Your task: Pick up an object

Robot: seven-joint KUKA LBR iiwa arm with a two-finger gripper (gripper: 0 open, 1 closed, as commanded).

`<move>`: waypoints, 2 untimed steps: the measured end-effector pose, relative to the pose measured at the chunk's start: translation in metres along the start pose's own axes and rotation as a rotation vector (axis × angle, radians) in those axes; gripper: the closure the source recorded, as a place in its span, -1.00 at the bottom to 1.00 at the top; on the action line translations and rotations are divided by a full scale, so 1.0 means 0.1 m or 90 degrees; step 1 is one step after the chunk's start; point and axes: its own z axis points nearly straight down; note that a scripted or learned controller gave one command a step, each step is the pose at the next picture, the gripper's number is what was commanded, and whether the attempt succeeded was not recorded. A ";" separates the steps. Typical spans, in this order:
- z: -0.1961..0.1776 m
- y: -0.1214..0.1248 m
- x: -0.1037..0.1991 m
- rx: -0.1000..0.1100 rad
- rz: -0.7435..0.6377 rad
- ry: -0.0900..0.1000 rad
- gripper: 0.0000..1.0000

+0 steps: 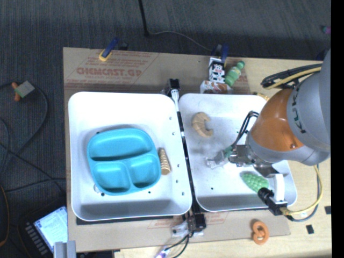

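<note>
Gripper (217, 160) low in the right bin (223, 198), no object taken yet.

I can't tell how the gripper is set, and I see nothing in it. Taking it as my landmark: the tan croissant (202, 124) lies up and left, near; the green knobbly toy (254, 181) sits right and below, by the wrist. Both look light and probably soft. I'd pinch the croissant across its narrow middle, since its curved ends could slip.

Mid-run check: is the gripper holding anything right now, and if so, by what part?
Cannot be told. The gripper is low over the right bin, with no object seen between its fingers. The croissant and green toy lie apart from it.
</note>
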 end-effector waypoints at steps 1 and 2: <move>-0.01 -0.04 -0.01 0.016 -0.004 0.016 -1.00; -0.08 0.37 -0.01 0.033 -0.007 0.021 -1.00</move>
